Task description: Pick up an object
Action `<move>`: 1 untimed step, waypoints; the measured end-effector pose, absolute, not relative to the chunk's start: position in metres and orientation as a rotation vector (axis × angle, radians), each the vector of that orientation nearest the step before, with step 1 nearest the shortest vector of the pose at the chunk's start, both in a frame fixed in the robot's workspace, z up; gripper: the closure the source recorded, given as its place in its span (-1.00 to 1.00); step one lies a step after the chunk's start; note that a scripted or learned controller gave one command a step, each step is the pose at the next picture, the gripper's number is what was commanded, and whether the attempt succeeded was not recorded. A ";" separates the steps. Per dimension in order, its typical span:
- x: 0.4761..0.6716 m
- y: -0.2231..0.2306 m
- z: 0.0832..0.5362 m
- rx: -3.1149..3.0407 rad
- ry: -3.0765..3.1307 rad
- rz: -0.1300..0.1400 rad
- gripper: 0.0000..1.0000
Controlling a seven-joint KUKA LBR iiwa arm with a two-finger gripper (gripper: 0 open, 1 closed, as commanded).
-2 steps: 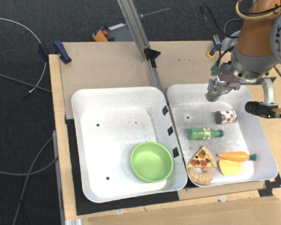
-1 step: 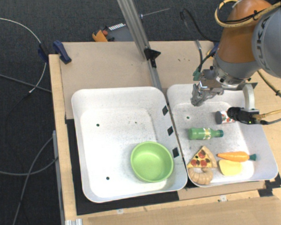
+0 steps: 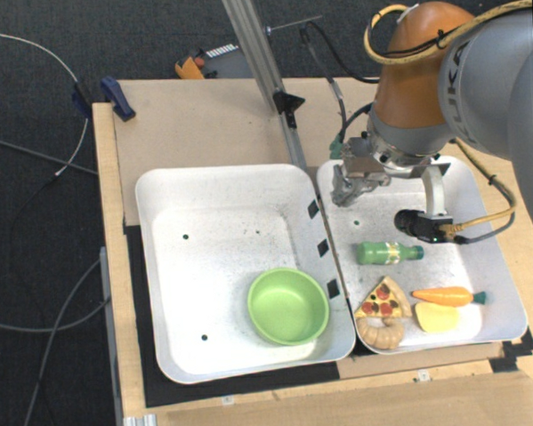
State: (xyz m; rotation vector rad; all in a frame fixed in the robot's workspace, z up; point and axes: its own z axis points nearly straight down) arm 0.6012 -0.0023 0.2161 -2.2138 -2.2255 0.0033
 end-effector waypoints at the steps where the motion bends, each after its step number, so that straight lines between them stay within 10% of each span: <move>1: 0.592 0.049 0.210 -2.214 -2.226 0.003 1.00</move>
